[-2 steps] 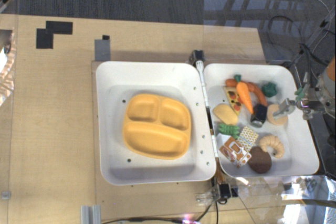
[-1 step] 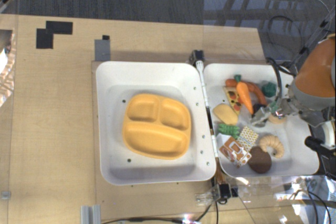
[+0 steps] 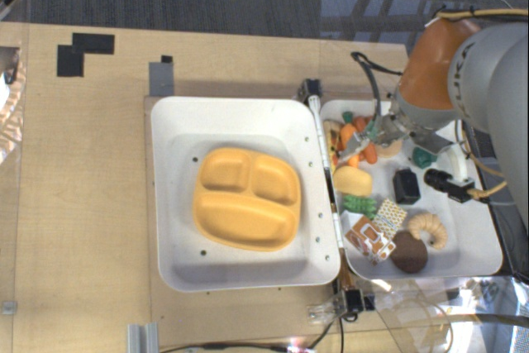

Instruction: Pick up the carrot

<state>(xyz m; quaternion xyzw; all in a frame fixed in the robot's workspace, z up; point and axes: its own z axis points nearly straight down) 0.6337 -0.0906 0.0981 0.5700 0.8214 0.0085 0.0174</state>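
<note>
The carrot (image 3: 350,131) is a small orange toy with a green top. It lies in the far left corner of the right bin (image 3: 488,248), next to another orange piece (image 3: 370,152). My gripper (image 3: 369,138) reaches down from the right and hangs right over this corner, its grey tip between the two orange pieces. The wrist and its orange band (image 3: 431,62) cover the bin's far right part. Part of the carrot is hidden under the gripper.
The right bin also holds a yellow fruit (image 3: 353,178), a green piece (image 3: 358,204), a black block (image 3: 405,186), a teal item (image 3: 423,154), a croissant (image 3: 428,229), a brown donut (image 3: 409,252) and a patterned box (image 3: 371,238). A yellow divided tray (image 3: 246,197) lies in the left bin (image 3: 173,178).
</note>
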